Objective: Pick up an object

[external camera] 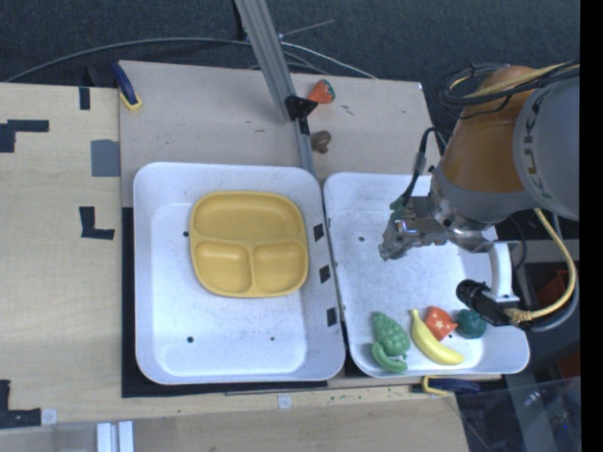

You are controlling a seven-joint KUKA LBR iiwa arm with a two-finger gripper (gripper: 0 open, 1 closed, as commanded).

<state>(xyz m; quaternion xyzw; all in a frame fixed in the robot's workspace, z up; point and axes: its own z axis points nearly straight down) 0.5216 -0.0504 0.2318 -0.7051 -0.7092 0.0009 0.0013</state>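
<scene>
Gripper [396,244]: above bare floor of the right bin [367,205] — finger state cannot be told.
Banana [432,340]: right bin's near edge; likely light, stiff, slick — take across its middle.
Neighbours: green toy [388,340] just left, tomato [439,321] touching — tight fit.
Left bin [151,252]: yellow tray [250,243].

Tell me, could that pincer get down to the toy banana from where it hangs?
Probably yes. The pincer hangs over bare floor of the right bin, and the banana lies uncovered at the near edge, though crowded by a tomato-like toy.
</scene>
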